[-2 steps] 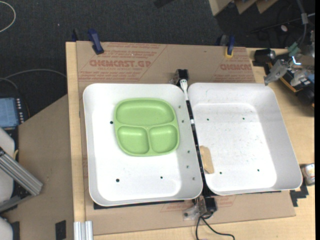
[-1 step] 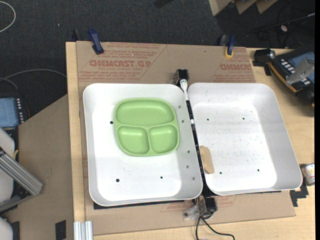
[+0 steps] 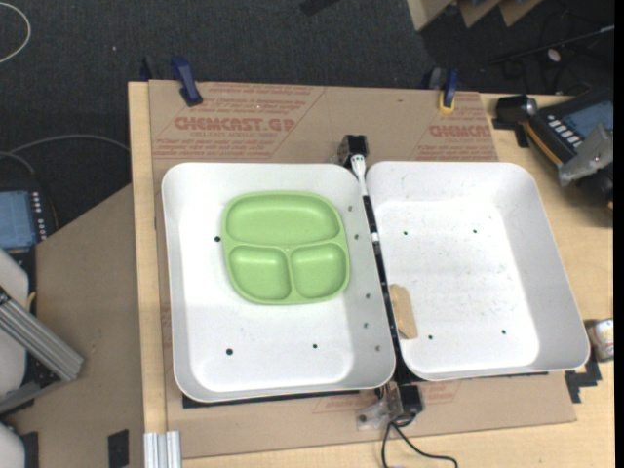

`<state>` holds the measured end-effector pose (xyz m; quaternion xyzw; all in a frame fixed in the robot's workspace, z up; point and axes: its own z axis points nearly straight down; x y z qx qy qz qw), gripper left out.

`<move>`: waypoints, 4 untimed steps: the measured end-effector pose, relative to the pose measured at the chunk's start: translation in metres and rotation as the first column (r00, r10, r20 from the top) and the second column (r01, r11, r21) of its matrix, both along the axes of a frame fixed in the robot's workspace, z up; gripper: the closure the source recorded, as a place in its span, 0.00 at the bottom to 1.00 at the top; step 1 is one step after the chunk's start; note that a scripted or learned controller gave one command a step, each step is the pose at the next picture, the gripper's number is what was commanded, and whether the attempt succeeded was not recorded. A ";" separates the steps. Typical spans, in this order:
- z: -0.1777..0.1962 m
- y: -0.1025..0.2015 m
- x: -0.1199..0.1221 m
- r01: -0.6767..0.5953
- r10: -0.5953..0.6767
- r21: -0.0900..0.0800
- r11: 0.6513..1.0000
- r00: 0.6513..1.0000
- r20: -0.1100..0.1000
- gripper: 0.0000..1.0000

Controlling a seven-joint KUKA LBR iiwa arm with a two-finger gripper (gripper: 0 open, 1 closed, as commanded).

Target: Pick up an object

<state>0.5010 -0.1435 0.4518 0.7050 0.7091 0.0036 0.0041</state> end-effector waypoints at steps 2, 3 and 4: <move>-0.081 0.031 -0.023 0.004 -0.003 0.004 1.000 1.000 -0.021 1.00; -0.095 0.179 -0.022 -0.012 0.012 0.005 1.000 1.000 -0.016 1.00; -0.061 0.245 -0.021 -0.002 0.002 0.003 1.000 1.000 -0.006 1.00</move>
